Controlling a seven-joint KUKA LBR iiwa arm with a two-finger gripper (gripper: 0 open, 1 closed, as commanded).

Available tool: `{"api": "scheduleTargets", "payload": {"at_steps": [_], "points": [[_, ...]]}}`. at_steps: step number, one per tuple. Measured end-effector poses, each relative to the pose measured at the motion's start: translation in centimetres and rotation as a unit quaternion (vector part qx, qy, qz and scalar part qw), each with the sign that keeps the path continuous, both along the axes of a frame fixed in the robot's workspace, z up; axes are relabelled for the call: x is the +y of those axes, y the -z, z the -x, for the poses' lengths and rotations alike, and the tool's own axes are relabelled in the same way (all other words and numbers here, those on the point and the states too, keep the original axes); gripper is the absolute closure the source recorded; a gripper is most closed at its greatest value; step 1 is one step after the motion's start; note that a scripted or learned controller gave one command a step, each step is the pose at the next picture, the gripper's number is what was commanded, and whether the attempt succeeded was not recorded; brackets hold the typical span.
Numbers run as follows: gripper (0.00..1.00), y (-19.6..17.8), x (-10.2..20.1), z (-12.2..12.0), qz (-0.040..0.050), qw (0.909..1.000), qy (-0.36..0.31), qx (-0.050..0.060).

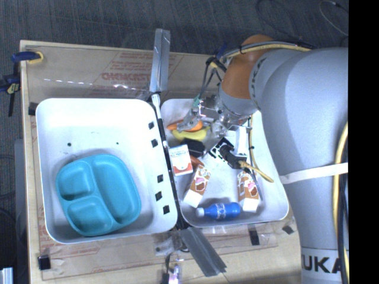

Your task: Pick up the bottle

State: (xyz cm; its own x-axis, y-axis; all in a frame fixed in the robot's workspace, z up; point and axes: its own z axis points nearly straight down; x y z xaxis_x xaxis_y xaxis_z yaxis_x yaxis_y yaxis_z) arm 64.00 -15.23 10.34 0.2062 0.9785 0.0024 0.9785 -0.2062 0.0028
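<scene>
A small blue bottle (219,210) with a white cap lies on its side near the front wall of the right bin (273,209). My gripper (201,121) is at the far end of that bin, low over a pile of yellow and orange items (190,132), well behind the bottle. The arm's orange band and grey wrist cover the bin's far right part.
The right bin also holds a small red-and-white carton (180,160) and two brown-and-white pouches (199,183), (249,190) just behind the bottle. The left bin (89,114) holds a teal divided tray (96,193). A metal divider bar (159,64) runs between the bins.
</scene>
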Motion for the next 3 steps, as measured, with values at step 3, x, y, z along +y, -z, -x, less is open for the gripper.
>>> {"api": "scheduleTargets", "payload": {"at_steps": [3], "points": [[0.00,0.9,4.1,5.0,0.0138,0.9840,-0.177,0.001]]}}
